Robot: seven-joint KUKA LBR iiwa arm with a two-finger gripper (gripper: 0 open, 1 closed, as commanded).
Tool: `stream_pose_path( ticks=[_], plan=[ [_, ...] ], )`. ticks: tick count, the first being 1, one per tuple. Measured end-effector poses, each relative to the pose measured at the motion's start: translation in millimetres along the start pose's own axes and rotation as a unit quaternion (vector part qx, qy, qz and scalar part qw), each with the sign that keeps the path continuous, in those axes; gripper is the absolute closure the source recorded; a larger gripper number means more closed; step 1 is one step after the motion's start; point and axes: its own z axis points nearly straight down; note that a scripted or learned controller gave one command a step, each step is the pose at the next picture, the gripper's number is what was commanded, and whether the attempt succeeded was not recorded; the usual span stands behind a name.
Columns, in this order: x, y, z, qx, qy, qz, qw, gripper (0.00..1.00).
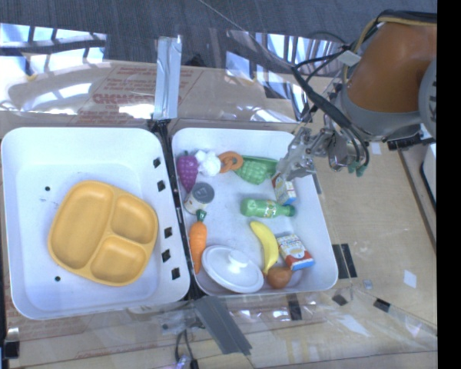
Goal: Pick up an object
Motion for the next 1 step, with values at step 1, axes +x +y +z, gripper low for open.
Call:
stream_pose_path(
  ticks=[1],
  plan=[
    [25.3,-2.6,65.2,-0.001,0.008,-0.016,0.9998,1.00]
  ],
)
